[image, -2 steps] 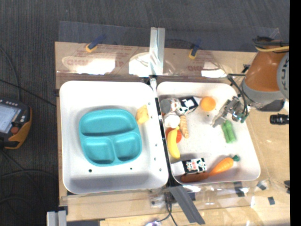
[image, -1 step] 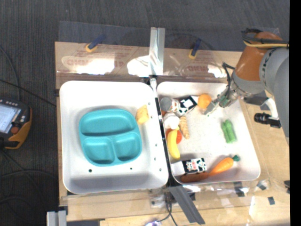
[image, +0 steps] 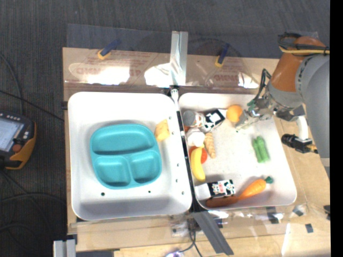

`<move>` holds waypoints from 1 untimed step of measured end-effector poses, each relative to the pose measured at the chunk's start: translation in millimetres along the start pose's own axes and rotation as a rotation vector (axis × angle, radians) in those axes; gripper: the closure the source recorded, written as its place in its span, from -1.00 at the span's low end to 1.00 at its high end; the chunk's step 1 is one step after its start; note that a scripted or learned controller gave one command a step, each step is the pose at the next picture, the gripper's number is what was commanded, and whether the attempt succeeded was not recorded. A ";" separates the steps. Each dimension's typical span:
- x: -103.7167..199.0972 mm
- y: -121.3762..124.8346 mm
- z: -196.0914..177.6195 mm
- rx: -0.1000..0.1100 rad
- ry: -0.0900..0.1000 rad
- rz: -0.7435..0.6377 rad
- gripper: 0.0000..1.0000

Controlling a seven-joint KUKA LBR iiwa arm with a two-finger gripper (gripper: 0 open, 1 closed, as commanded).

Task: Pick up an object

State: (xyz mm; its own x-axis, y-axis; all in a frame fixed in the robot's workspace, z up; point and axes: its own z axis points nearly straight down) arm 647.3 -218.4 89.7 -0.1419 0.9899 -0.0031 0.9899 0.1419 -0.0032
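Gripper (image: 252, 113) hangs over upper right part of right shallow white plastic bin (image: 286, 189), on grey arm w/ orange band (image: 284, 71); can't tell its state, too small and blurred at tip. Nothing seen clamped in it.

Just left of tip, nearly touching: small round orange fruit (image: 234, 113). Below and a bit right, apart from tip: short green pod-shaped piece (image: 261, 149), long axis near vertical in view, leaning slightly, upper end toward gripper.

Further left, by bin's upper left wall: black-and-white cow-patterned block (image: 213, 118), tilted, next to a white-and-brown rounded toy (image: 198, 121). Under those a white egg-like piece (image: 195, 139), beside it a tan bumpy bread-like piece (image: 209, 145). Yellow banana w/ red patch (image: 198, 163) lies along left wall, long axis roughly up-down.

Near front wall: second cow-patterned block (image: 222, 187), and orange toy carrot w/ green top (image: 250, 188), long axis slanted, green end up-right, pointed end down-left toward the block.

Left shallow white plastic bin (image: 80, 138) holds teal three-compartment plastic tray (image: 126, 154); small yellow piece (image: 162, 130) sits by tray's upper right corner, near divider.

Behind bins, clear sheet over cardboard w/ faint printed lettering, not readable. Black-orange handheld pendant (image: 15, 138) on dark floor at far left; screen text too small to read.
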 end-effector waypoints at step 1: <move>8.0 4.9 -0.4 -0.008 0.007 -0.008 -1.00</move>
State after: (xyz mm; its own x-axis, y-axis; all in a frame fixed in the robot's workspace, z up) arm 651.0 -209.8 90.0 -0.1497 0.9887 0.0042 0.9887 0.1497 0.0050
